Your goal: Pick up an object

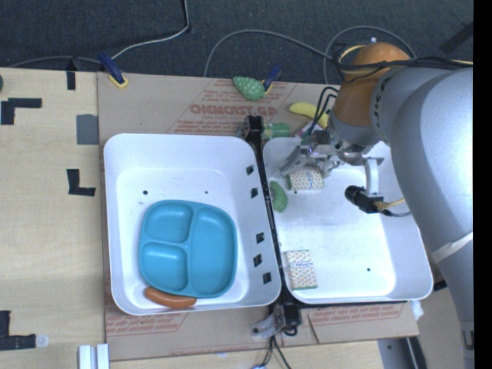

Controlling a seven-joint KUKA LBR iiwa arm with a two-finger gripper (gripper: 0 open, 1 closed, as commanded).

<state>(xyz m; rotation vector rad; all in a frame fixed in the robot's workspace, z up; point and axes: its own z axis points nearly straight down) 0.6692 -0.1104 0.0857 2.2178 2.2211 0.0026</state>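
1. Where the arm (pixel 419 152) reaches in from the right, its hand (pixel 311 156) is seen low over the far left corner of the right bin (pixel 346 283).
2. A small white packet with a dotted print (pixel 306 180) is seen directly beneath the hand, at its fingertips; whether it is actually gripped cannot be told.
3. How far the hand is open cannot be told, since the metal parts blur together.
4. A second packet of the same print (pixel 300 268) is found flat in the near left corner of the right bin, well apart from the hand.
5. A small green piece (pixel 278 197) is seen by the left wall of the right bin, just beside the first packet.
6. A blue divided plate (pixel 187 247) is laid in the left bin (pixel 154 160), and an orange sausage-shaped toy (pixel 170 299) is seen touching the plate's near edge.
7. On the desk (pixel 46 206) behind the bins, a green lump (pixel 248 87) and a yellow piece (pixel 307 111) are found on the brown cardboard (pixel 192 106).
8. An orange band (pixel 365 79) is shown above the wrist.
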